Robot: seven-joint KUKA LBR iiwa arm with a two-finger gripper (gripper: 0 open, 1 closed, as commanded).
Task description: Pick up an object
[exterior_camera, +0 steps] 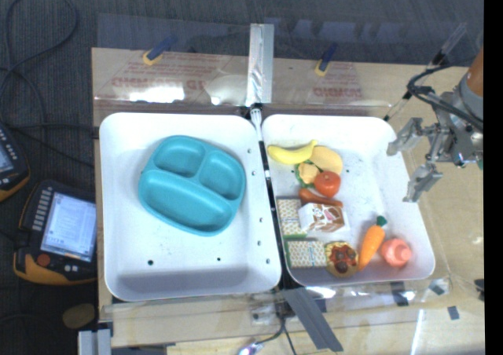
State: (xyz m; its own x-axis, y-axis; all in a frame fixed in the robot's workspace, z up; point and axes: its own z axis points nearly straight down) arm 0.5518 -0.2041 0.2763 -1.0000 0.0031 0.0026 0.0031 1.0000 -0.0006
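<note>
Gripper (414, 159) is hanging over the right bin's (369, 127) right rim, its two metal fingers (402, 138) spreading apart and pinching nothing. Grey arm (471, 110) is reaching in from the bench's right edge, wrist tilting toward the bin. Toy food is lying in the right bin along its left wall: a curved yellow banana (289, 153), a round red tomato (326, 183), a flat printed packet (321, 217). Near the front right corner, a tapered orange carrot (371, 241) and a glossy red fruit (396, 251) are resting. A smooth turquoise divided plate (192, 183) is sitting in the left bin (126, 267).
</note>
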